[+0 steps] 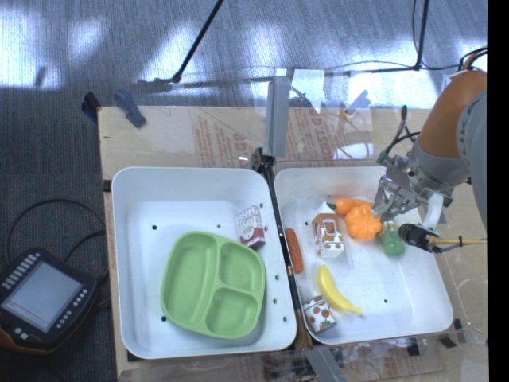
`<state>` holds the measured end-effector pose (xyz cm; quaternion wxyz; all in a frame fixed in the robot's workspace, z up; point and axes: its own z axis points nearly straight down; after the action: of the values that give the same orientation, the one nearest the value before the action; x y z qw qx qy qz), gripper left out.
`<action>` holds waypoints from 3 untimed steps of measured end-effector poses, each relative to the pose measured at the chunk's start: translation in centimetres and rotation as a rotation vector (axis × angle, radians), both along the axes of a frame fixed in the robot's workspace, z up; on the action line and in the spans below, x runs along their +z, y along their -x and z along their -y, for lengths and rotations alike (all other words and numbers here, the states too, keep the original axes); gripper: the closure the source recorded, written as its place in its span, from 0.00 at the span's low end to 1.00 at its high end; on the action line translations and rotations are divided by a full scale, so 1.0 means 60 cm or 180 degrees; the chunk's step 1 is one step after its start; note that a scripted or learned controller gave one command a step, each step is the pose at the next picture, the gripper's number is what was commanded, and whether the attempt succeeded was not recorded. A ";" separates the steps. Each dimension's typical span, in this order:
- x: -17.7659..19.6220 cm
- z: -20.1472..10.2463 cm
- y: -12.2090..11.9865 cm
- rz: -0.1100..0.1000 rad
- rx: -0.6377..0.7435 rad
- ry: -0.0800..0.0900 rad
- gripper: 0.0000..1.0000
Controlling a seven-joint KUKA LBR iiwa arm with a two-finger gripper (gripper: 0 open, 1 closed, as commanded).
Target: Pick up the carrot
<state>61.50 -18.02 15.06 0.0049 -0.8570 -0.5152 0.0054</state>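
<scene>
The carrot (355,208) lies just at nine o'clock of the gripper (390,210), long axis running three to nine. Whether the gripper is spread or pressed together, I cannot tell.

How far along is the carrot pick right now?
Done: the gripper has reached the right bin, beside the orange items. In hand: nothing I can confirm between the jaws. Left: grasping and lifting the carrot, which lies by the bin's left wall.
</scene>
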 end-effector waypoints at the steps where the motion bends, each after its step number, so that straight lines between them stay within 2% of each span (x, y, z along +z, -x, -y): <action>1: 0.152 0.019 0.004 0.0036 0.0306 0.0004 1.00; 2: 0.152 0.019 0.004 0.0034 0.0309 0.0003 0.00; 3: -0.057 0.006 -0.035 0.0056 0.0310 0.0008 0.00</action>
<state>63.59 -18.38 11.63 -0.0010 -0.8310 -0.5563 -0.0013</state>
